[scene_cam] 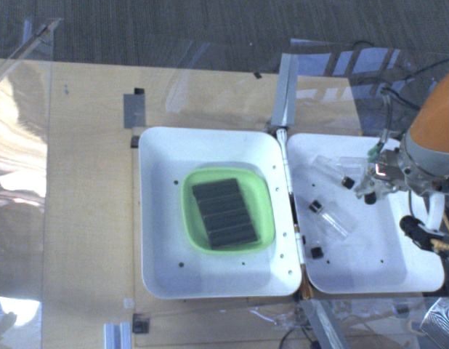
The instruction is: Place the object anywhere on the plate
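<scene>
Object: dark ribbed rectangular block, lying on the green plate, tilted slightly. Left white bin: holds the plate. Right white bin: holds clear tubes with black caps. Arm: over the right bin. Gripper: finger state cannot be told; nothing seen held.

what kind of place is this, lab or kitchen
Most likely a robotics lab, not a kitchen: a robot arm reaches over two shallow white bins on a wooden bench, and loose cables trail over grey carpet.
</scene>
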